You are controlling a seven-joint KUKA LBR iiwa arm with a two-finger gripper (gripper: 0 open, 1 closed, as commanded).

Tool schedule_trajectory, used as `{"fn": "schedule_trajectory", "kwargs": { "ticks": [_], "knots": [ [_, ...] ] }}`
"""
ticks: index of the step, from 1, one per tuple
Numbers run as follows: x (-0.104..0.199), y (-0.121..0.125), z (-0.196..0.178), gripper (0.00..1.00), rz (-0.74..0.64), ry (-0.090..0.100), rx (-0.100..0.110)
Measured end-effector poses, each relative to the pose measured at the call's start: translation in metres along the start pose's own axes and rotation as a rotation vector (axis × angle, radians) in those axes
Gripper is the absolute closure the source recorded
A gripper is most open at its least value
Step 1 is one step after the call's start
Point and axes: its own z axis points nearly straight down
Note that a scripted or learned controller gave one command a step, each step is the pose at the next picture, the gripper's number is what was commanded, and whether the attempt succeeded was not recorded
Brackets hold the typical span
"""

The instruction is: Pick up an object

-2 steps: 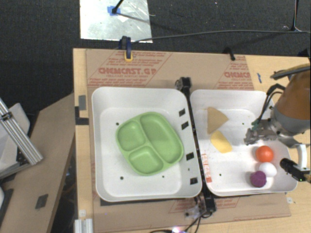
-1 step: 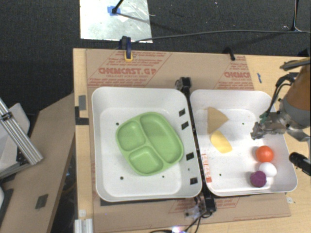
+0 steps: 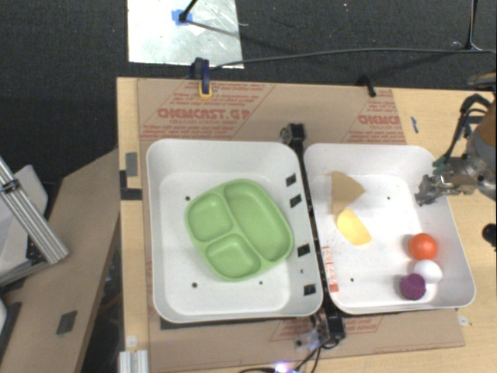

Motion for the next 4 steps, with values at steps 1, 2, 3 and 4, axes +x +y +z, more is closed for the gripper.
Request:
{"fn": "schedule_trajectory", "kwargs": {
  "ticks": [1,2,3,4],
  "knots": [
    [-0.001,0.002,-0.054,1.0,0.0,0.0,0.001],
    [0.05,0.005,-0.057,1.0,-0.005,0.004,0.006],
    [0.11,0.01,-0.041,1.0,-0.006,0.005,0.007],
    [0.162,0.014,-0.023,1.0,-0.005,0.005,0.008]
  ]
}}
